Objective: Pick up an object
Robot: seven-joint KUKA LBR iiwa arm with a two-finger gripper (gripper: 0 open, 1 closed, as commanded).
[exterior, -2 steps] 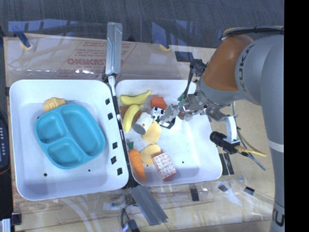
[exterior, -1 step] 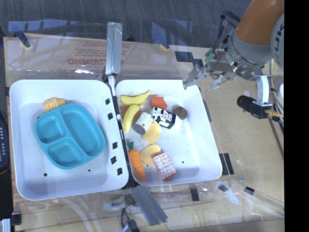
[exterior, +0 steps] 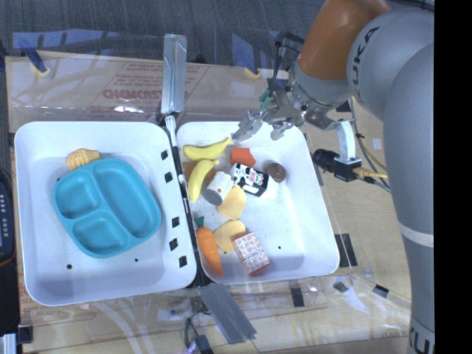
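the gripper point(exterior: 264, 126), fingers apart and holding nothing, hangs over the right bin point(exterior: 313, 227)'s far edge, so descending there risks striking the rim instead of the banana point(exterior: 206, 151).

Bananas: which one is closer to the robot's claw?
The upper banana, lying crosswise just below the gripper. The other banana lies lower, pointing down the bin.
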